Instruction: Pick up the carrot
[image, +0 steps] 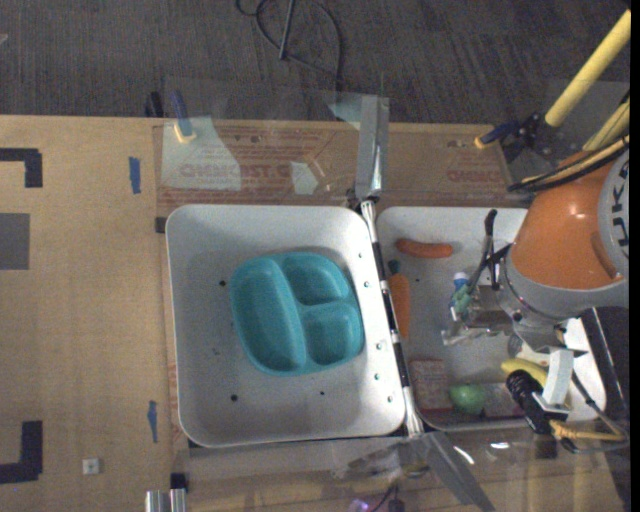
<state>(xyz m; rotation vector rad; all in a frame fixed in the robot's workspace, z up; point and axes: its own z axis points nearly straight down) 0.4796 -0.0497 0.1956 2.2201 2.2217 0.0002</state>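
Carrot (400, 305): lying along right bin's (432, 222) left wall, awaiting pickup. End effector (470, 325): hovering nearby; grip state indiscernible.

A tan wooden bench top (80, 300) spreads from nine o'clock across the middle, marked with black tape (22, 167) and blue tape (134, 175). At twelve o'clock lies dark grey carpet (420, 50), crossed by a black cable (290, 35).
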